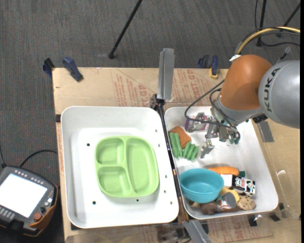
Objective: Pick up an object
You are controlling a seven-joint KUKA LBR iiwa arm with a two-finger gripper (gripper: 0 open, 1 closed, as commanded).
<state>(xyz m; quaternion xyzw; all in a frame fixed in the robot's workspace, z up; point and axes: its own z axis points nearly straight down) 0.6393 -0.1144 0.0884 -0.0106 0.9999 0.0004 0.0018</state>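
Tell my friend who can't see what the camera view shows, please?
A grey and orange robot arm reaches into the right bin, its gripper low beside some green beans, above a blue bowl and small toys. The left bin holds a green divided plate.

Dark grey carpet point(91, 19) covers the floor around a cardboard-topped bench point(126, 87). Blue clamps point(71, 67) grip the bench's far edge. Thin black stand legs point(129, 22) cross the carpet beyond it. A handheld control pendant point(20, 196) lies on the floor by the bench's near-left corner.
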